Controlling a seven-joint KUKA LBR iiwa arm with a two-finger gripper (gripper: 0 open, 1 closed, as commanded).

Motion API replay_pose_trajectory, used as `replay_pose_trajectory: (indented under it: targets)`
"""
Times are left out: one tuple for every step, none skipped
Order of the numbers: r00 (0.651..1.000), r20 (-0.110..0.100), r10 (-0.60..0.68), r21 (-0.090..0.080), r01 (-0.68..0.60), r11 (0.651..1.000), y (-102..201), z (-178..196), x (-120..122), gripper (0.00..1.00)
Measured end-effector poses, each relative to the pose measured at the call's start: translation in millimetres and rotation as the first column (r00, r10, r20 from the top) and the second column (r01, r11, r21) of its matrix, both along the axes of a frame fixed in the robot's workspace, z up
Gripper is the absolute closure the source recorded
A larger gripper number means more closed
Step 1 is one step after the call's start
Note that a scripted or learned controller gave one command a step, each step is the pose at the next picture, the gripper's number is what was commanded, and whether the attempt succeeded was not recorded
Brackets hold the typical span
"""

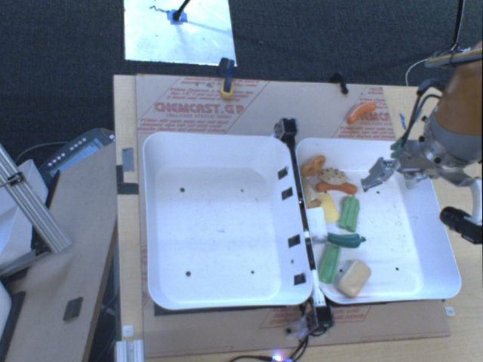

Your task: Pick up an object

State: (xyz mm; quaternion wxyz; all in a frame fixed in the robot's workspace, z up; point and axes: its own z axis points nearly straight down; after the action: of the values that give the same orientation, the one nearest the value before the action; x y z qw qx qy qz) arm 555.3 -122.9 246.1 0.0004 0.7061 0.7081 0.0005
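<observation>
Camera view: arm [456, 111] enters at right of the frame, its claw [375, 175] spread and holding nothing, low over the right bin [423, 225], beside the toys [336, 225].

Two white bins side by side on the bench [128, 225]: left bin [219, 217] bare, right bin [407, 240] holding toy food bunched along its left wall. Among it a green pepper [346, 239], a tan bread piece [353, 278], a yellow block [329, 207]. Gripper [375, 176] above the right bin's upper part, nothing between the jaws.
</observation>
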Motion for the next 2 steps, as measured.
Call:
replay_pose_trajectory:
  targets:
    - [1.0,-0.007,-0.004,0.001,0.004,1.0,-18,-170,-7,0.0]
    - [1.0,0.003,-0.001,-0.001,0.001,1.0,-17,-151,-4,1.0]
